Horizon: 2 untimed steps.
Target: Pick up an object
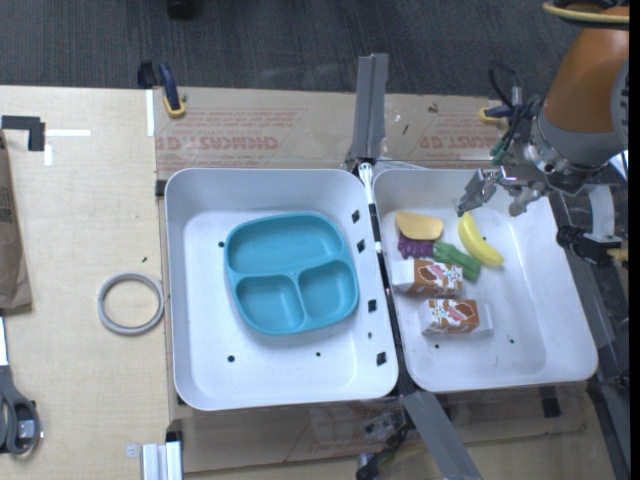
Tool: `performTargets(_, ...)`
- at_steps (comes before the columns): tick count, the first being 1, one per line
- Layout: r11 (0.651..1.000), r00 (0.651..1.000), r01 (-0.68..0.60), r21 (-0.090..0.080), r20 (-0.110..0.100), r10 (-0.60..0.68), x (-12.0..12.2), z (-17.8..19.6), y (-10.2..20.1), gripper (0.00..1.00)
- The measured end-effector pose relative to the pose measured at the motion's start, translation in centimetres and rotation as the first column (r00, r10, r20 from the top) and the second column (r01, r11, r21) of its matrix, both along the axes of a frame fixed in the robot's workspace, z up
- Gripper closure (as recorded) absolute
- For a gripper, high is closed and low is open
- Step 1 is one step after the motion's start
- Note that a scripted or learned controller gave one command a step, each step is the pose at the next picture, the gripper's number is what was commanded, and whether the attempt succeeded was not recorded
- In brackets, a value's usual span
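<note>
End effector [494,192] hovers spread and empty at upper right of the frame, just above the curved yellow plastic banana [479,240] in the right-hand white bin [560,338]. Risk: crowded neighbours could deflect the fingers, so they'd slip off.

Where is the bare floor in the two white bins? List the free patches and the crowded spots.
Free: the right white bin along its front and right walls, and the left white bin around the blue three-compartment tray. Crowded: the right bin's left half, where the yellow banana, green piece and two brown-and-white cartons cluster.
</note>
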<state>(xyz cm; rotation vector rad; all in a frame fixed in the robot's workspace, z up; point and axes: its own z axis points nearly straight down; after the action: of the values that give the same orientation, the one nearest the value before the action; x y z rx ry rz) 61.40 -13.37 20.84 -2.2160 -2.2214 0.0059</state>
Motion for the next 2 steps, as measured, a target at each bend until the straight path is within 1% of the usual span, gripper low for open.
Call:
performTargets(1, 0.987, 0.987, 0.161, -0.001, 0.004, -0.161, 2.86, -11.8, -4.08, 0.0)
performTargets(2, 0.987, 0.987, 0.158, -0.003, 0.0, -0.158, 2.84, -11.13, -4.08, 1.0)
